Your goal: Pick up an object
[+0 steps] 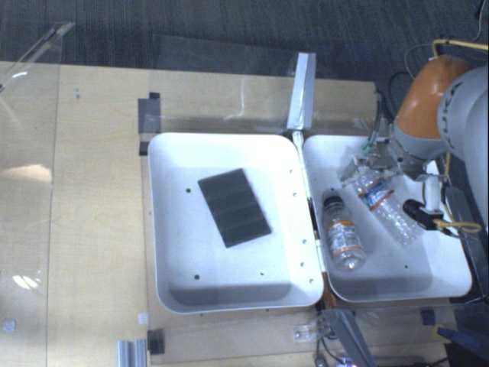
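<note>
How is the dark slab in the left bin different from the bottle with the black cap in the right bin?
The slab is flat, dark and opaque; the capped bottle is rounded, clear plastic with an orange-and-white label. The slab lies alone in the left bin, turned at an angle; the bottle shares the right bin with a crumpled clear bottle near the gripper. Both lie still, apart from the gripper.

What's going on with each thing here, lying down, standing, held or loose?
Dark ridged pad: lying flat in the left bin, loose.
Capped bottle: on its side in the right bin, loose.
Crumpled clear bottle: on its side, upper end right at the gripper; held or not, cannot tell.
</note>
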Robot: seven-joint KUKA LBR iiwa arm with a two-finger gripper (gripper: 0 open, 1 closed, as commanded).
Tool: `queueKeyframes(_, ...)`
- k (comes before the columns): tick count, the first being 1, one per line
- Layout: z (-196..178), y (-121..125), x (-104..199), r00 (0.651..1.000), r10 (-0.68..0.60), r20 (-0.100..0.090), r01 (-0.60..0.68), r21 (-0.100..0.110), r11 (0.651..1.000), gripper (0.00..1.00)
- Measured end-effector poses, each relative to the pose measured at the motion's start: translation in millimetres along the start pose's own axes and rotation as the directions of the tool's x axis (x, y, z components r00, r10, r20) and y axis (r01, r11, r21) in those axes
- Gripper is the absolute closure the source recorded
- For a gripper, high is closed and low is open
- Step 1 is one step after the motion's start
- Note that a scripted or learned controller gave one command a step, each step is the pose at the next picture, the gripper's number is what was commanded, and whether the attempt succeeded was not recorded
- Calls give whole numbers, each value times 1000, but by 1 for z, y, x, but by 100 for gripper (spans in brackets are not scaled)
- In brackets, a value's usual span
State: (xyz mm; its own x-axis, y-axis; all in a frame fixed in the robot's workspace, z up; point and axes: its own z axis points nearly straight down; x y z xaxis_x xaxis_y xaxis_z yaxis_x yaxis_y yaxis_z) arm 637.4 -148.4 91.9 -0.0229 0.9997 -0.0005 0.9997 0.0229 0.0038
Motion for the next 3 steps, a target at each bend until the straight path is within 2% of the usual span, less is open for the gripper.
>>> queueKeyframes(1, -12, 2, 1, 1000, 0, 0, 0, -6, 1000, 100)
queueKeyframes(2, -43, -63, -24, 995, -101, -1, 101, 0, 995, 100)
queueKeyframes(3, -93, -40, 23, 987, -158, 0, 158, -3, 987, 100)
